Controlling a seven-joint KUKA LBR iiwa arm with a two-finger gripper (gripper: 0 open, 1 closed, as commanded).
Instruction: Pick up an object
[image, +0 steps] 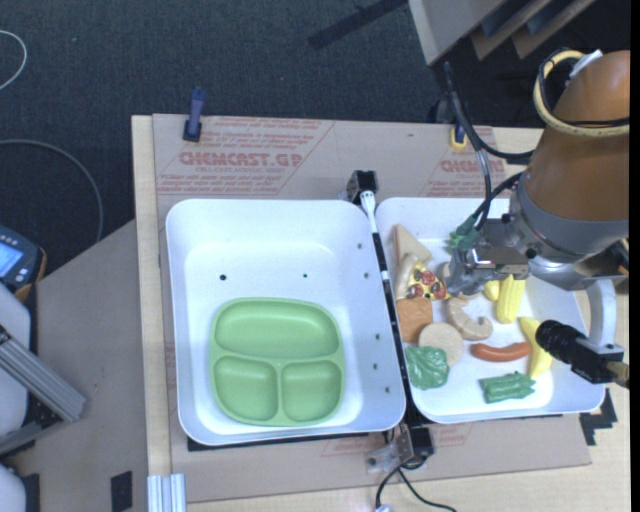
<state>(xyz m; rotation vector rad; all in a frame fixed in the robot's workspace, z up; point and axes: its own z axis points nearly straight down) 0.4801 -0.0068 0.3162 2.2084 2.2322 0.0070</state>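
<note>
Grey arm with orange band (580, 130): reaches in from the right and stands low over the right shallow white bin (570, 400).

Left shallow white bin (190, 300): holds a pale green three-compartment plastic tray (277, 358), well apart from the work.

Right bin contents, packed close: tan wedge (405, 245), pizza-slice toy (427, 285), orange-brown block (413, 315), cream disc (441, 340), green leafy piece (427, 368), beige curved piece (468, 320), yellow corn cob (508, 297), red sausage (498, 351), green bean-like piece (505, 387).

Two-finger gripper (462, 272): down among the toys beside the pizza slice; whether it is parted or closed cannot be told.

Risk: crowding. The gripper may nudge neighbours, pinch two pieces, or lift nothing.
</note>
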